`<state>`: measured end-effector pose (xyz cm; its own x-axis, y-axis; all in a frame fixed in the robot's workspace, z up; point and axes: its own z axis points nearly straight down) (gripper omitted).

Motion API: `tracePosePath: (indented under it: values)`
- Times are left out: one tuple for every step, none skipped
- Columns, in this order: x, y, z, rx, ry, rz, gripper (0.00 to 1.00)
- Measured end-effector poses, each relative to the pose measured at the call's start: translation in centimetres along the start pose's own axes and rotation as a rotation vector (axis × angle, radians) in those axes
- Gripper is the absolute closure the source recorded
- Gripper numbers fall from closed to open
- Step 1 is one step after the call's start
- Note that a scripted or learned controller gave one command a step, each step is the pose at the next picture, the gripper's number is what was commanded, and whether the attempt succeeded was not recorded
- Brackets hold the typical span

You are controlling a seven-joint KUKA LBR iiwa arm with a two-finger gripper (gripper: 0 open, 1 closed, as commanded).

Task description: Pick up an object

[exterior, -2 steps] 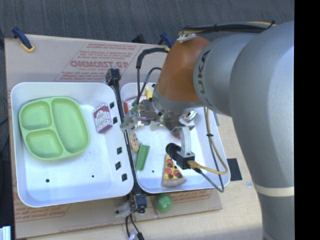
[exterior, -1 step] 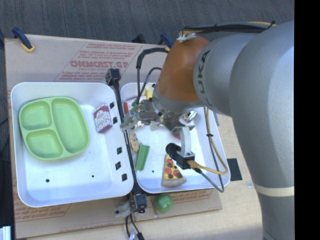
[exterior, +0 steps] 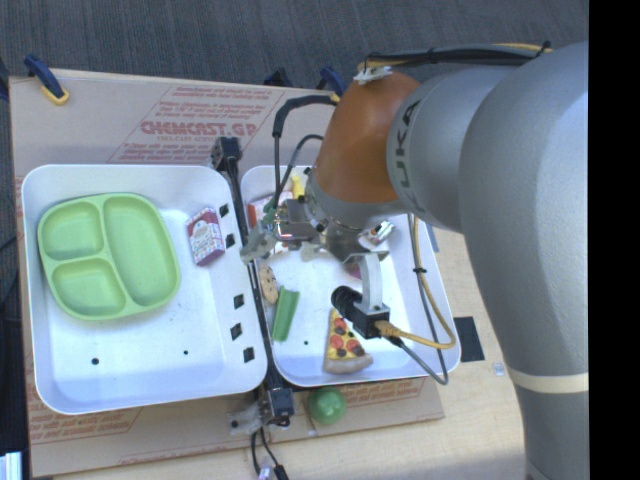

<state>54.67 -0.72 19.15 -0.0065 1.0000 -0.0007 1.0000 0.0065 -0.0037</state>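
Although my task names no single object, I judge each one from left to right; the green divided plate (exterior: pixel 105 256) lies flat in the left bin (exterior: pixel 60 368), it looks like light stiff plastic, and its thin rim is the only place to take, which is difficult from above; beside it, near the wall between the bins, lies the small red packet (exterior: pixel 206 237), probably light and a little soft, easy to pinch across its narrow sides. My gripper (exterior: pixel 290 230) hangs low over the upper left part of the right bin (exterior: pixel 425 358), close to this wall; whether it is apart or together I cannot tell, because my wrist covers it, and I see nothing held. Below it lies the green stick (exterior: pixel 285 314), slim and rigid by its look, best to take across its width; just beside it to the right lies the toy pizza slice (exterior: pixel 346 342), flat, maybe slippery, so its edges are the place. The bin floors are smooth white plastic, where things may slide; cables (exterior: pixel 425 298) cross the right bin, so room is small there; the green ball (exterior: pixel 325 404) rests outside on the cardboard (exterior: pixel 190 118).
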Motion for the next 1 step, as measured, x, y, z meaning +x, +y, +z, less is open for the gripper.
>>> tracePosePath:
  values:
    - [0.00, 0.00, 0.00, 0.000, 0.000, 0.000, 0.00]
